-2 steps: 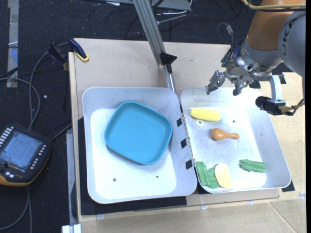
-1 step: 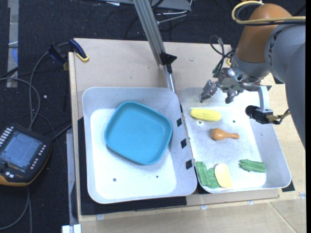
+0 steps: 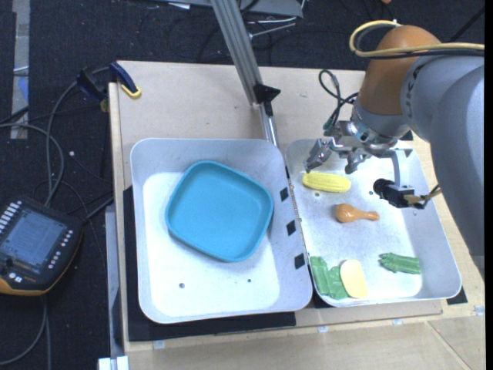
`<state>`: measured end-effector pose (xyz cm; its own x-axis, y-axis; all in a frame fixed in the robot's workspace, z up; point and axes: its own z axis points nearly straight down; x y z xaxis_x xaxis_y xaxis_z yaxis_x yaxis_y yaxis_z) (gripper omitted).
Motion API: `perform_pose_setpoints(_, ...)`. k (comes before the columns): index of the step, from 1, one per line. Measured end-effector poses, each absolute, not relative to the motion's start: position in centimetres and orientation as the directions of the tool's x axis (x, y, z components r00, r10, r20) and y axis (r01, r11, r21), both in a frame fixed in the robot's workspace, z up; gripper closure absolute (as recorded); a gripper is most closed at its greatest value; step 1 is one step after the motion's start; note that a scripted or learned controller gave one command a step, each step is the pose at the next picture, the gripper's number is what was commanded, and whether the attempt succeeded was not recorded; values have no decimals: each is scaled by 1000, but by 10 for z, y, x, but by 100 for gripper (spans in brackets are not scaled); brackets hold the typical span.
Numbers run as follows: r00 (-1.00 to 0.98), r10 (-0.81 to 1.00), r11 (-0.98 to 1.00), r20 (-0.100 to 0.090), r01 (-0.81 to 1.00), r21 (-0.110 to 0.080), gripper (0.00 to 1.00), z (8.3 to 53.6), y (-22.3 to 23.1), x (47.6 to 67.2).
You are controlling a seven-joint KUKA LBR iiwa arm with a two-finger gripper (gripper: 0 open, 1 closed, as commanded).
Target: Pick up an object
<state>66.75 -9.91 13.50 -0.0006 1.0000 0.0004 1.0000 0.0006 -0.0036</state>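
My gripper [image 3: 333, 163] hangs over the far part of the right bin [image 3: 422, 230], open, with nothing between its fingers. Just below it a yellow corn cob [image 3: 326, 181] lies on the bin floor. Toward the front from the cob rests an orange pear-shaped toy [image 3: 355, 214]. Along the bin's front edge I see a green pod [image 3: 326, 277], a pale yellow oval piece [image 3: 354, 279] and a second green piece [image 3: 400, 264].
A blue square plate [image 3: 219, 210] takes up most of the left bin [image 3: 208, 287]. A slanted metal post [image 3: 240, 41] rises behind the bins. A handheld pendant [image 3: 35, 245] and cables lie on the dark floor to the left.
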Motion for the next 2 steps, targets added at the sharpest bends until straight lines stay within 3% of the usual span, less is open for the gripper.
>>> perform_pose_setpoints(1,-1,1000,1,0,1000,-4,0,93,-99,667)
perform_pose_setpoints(2,0,1000,0,0,1000,1,100,106,-99,668)
